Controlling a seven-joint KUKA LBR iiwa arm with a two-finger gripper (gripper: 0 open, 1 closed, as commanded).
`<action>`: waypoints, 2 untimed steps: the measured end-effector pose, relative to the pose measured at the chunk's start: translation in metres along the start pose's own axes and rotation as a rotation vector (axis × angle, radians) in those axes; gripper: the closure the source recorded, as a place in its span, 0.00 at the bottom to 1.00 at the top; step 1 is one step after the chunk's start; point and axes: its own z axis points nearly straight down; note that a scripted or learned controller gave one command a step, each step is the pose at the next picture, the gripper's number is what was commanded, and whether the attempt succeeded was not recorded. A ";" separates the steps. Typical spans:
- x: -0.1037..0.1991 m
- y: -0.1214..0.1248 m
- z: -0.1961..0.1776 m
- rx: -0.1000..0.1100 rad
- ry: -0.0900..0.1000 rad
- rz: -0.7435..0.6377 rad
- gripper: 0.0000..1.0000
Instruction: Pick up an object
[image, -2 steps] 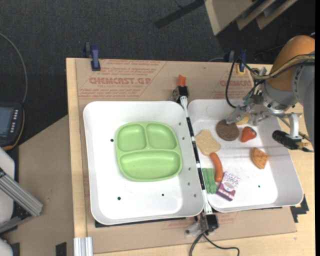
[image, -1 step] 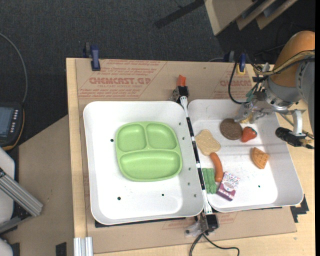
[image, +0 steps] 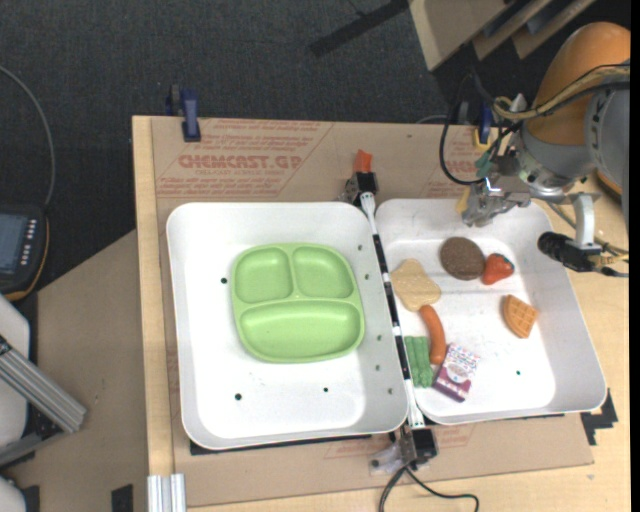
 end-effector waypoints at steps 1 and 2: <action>-0.003 0.000 0.003 0.000 -0.001 0.003 0.00; -0.002 -0.032 0.080 0.010 0.002 0.005 0.00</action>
